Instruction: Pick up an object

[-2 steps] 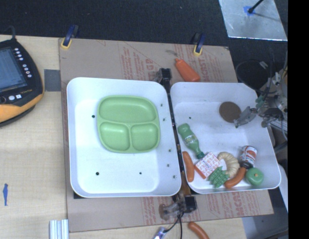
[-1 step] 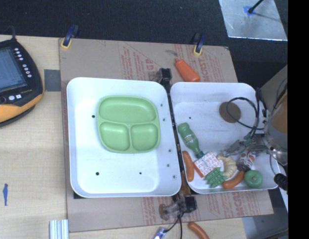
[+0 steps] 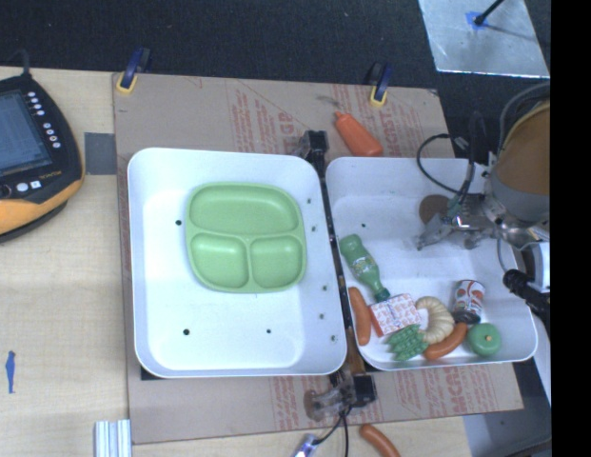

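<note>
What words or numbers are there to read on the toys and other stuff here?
None can be read.
Cardboard sheet: faint red print, too blurred.
Small red-and-white packet: marks too small.
Little can: label blurred.
Handheld screen: nothing legible.

The arm (image 3: 525,165) is cut off at the right edge — the handheld controller (image 3: 27,155) at the left edge.

bins (image 3: 162,255): smooth white plastic, faintly glossy
plate (image 3: 246,235): matt green plastic, sectioned
worktop (image 3: 48,303): pale wood grain
sheet (image 3: 266,112) under bins: brown printed cardboard
bottle (image 3: 363,267): shiny green plastic
</note>
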`<action>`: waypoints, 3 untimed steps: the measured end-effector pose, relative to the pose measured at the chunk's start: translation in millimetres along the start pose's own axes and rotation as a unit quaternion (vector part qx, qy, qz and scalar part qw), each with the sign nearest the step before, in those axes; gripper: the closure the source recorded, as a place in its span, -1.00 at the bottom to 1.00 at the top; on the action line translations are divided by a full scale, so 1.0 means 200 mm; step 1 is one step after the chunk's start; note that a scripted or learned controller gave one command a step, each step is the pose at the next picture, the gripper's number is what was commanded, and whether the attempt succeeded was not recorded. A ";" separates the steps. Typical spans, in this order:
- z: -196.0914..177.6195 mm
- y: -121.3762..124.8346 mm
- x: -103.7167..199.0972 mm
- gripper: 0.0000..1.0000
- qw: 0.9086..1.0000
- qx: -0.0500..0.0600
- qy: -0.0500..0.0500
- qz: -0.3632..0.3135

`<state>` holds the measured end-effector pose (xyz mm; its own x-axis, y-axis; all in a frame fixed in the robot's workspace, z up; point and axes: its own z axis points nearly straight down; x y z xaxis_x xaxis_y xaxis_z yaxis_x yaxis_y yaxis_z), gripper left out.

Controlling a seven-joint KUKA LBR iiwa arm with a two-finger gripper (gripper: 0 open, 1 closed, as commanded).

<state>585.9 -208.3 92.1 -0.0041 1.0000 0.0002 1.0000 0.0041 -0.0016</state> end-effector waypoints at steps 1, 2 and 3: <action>-0.95 0.00 -0.02 -1.00 1.000 -0.001 -0.001 0.000; -0.32 0.18 0.01 -1.00 1.000 0.002 0.000 -0.001; 0.00 0.26 -0.01 -1.00 1.000 0.002 0.000 -0.001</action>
<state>637.7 -211.1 91.1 -0.0069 1.0000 0.0007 1.0000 0.0069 -0.0054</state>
